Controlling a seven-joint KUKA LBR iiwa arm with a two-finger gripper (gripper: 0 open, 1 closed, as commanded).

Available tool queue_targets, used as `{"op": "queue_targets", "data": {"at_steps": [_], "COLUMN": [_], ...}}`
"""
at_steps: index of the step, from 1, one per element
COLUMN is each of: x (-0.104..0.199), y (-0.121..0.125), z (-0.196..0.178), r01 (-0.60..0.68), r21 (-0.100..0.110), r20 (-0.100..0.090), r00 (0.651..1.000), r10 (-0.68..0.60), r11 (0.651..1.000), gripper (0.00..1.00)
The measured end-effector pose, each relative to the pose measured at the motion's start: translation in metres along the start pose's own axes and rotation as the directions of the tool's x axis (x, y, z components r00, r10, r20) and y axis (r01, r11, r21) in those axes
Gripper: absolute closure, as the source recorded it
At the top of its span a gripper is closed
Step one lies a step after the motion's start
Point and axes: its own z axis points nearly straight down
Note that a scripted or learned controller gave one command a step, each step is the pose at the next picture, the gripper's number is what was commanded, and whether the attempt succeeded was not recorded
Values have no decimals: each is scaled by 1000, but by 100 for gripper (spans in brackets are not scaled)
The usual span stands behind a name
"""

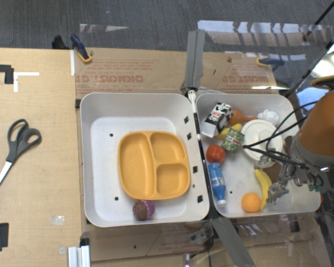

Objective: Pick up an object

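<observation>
**Gripper low in the right bin, beside banana and orange**

Nearest the camera, in the right-hand shallow white bin: a small round orange fruit against the front wall, smooth and firm by the look, likely to roll or slip from two fingers unless taken across the widest part. Just beside it, a curved yellow banana, light and stiffish; best taken across the middle of the curve. Close to the right of both, the two-finger metal gripper, fingertips down near the bin floor, touching or nearly touching the banana. Nothing visible between the fingers; how far apart they stand cannot be told, cables and glare blurring the tips.

Left along the bin wall, a blue plastic bottle lying flat, slick and round. Further back, a red tomato-like ball, a white round lid or bowl partly crossed by black cables, and a black-and-white toy. Hidden: the banana's lower end and the items behind the lid.
</observation>
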Motion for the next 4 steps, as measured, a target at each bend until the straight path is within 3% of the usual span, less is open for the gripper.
{"op": "queue_targets", "data": {"at_steps": [1,2,3,4], "x": [-86,-87,-87,-87], "y": [65,66,28,28], "z": [7,-3,7,7], "r01": [-215,-212,672,672], "r21": [-4,-3,-13,-14], "r20": [-14,-10,-2,-2], "r00": [976,977,741,741], "r10": [215,212,-672,-672], "r11": [977,977,741,741], "gripper": [0,100,100,0]}}
